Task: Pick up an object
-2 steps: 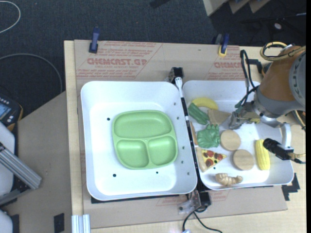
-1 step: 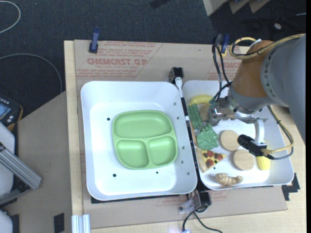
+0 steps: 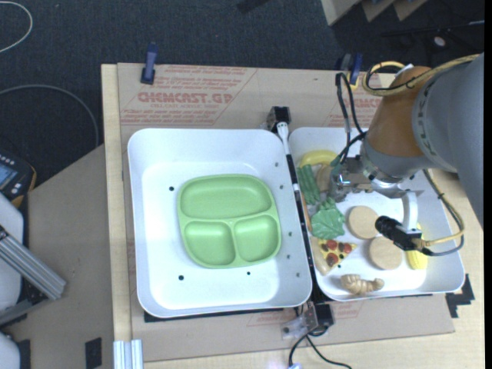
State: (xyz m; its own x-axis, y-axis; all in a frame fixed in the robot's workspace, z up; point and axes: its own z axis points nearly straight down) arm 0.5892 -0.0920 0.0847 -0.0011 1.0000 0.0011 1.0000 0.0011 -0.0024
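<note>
One green leaf (image 3: pixel 327 223) beside hand (image 3: pixel 332 189)

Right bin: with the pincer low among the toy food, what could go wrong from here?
1. The pincer sits over crowded pieces: beans, lettuce and a yellow piece lie close together, so it might catch two or nudge one away.
2. These lie near the left wall of the right bin, which could block a clean grasp.

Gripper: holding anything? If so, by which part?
Cannot tell. The gripper sits among the green pieces at the right bin's left side; any contact is too blurred to make out.
</note>
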